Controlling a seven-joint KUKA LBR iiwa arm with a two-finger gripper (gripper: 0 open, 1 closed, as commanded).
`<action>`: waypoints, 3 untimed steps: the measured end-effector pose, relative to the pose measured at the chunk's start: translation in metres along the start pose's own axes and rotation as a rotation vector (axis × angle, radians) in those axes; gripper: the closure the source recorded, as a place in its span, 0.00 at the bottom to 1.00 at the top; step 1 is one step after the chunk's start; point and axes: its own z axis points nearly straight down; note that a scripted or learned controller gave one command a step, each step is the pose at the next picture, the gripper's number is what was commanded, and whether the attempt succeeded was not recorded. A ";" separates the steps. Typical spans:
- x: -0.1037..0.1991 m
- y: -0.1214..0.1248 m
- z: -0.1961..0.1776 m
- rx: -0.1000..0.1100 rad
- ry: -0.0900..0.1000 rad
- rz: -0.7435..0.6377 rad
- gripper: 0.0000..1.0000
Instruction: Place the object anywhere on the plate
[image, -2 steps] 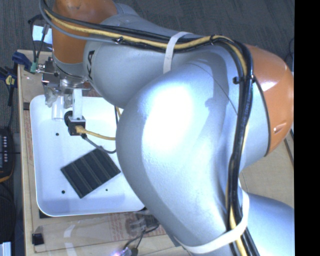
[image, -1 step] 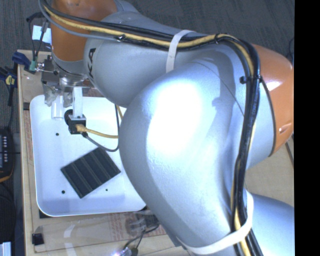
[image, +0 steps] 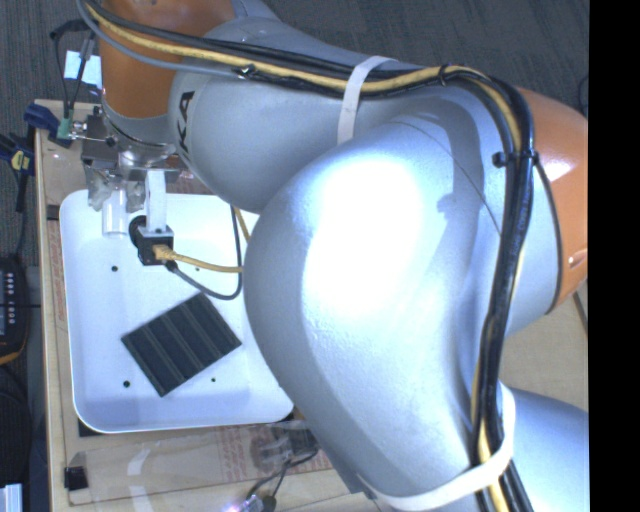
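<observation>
Here the grey arm (image: 400, 260) takes up most of the camera view, its big rounded links covering the right and middle of the scene, with an orange band (image: 150, 60) at far left above the wrist and black and yellow cables (image: 300, 65) strapped along its length. The pincer (image: 125, 205) hangs at the far left, over the far part of the white bin (image: 90, 330); whether it is released or clenched I cannot tell, and nothing is seen between its tips. A small black connector (image: 153, 243) with a yellow lead sits just beside it. A dark, ribbed, rectangular plate (image: 182, 344) lies flat in the near half of the bin, turned at a slant to the bin's walls, well apart from the pincer. The object to be placed cannot be made out. The bench (image: 180, 462) shows as a brown strip along the bin's near side.
</observation>
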 end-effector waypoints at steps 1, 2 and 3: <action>0.002 -0.001 -0.009 0.003 -0.002 -0.011 1.00; -0.009 0.005 0.010 -0.013 0.006 -0.192 1.00; -0.049 -0.051 -0.037 -0.015 0.004 -0.326 1.00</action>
